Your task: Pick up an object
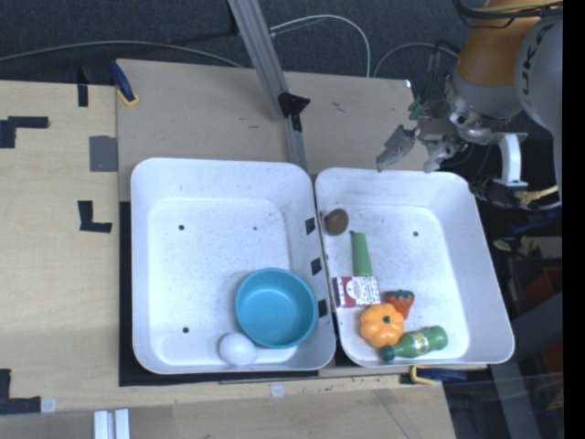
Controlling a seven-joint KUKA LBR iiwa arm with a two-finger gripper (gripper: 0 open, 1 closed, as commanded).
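Observation:
My gripper point(413, 154) hangs above the far rim of the right bin point(457, 245), open, with nothing between its fingers. Well below it in that bin lie a small brown ball point(335, 219), a green stick point(360, 253), a red-and-white carton point(356, 291), an orange pumpkin point(381, 324), a small red-orange piece point(400, 301) and a green bottle point(419, 342). The left bin point(183, 218) holds a blue bowl point(274, 306) and a white ball point(237, 347).
A grey metal pole point(265, 58) slants across the bench behind the bins, ending at a black clamp point(292, 105). Cables point(320, 26) trail over the dark floor at the back. The wooden table point(55, 245) lies left of the bins.

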